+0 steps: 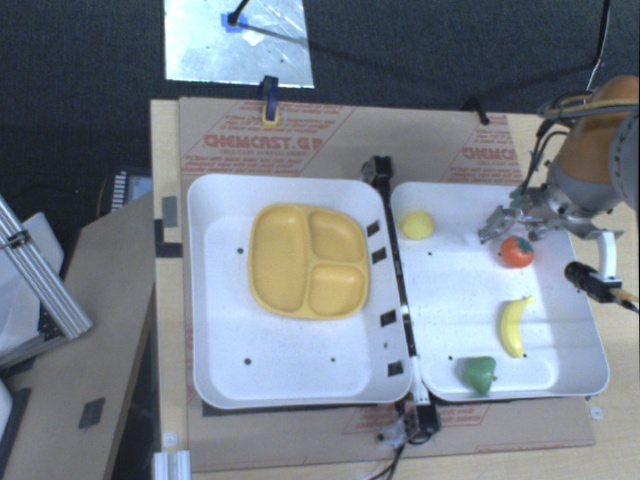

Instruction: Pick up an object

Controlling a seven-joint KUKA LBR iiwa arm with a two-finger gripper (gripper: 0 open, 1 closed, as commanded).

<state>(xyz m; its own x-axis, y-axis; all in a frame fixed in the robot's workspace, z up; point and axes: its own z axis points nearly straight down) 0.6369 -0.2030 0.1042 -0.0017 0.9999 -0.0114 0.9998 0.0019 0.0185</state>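
Note:
In the right bin [450, 298], a red tomato with a green top [516, 253] lies at the back right. My gripper [520, 230] hangs just above and behind it. Its grey fingers [492, 230] are open and spread to either side of the tomato's top, with nothing held between them. A yellow lemon [417, 225] lies at the bin's back left. A banana [513, 325] rests near the right wall, and a green pepper [479, 373] sits at the front.
The left bin [220, 348] holds a yellow divided plate [307, 260]. Black clips [392, 268] line the seam between the bins. The arm's orange band [600, 138] and a black-and-white fitting [598, 276] overhang the right bin's right edge.

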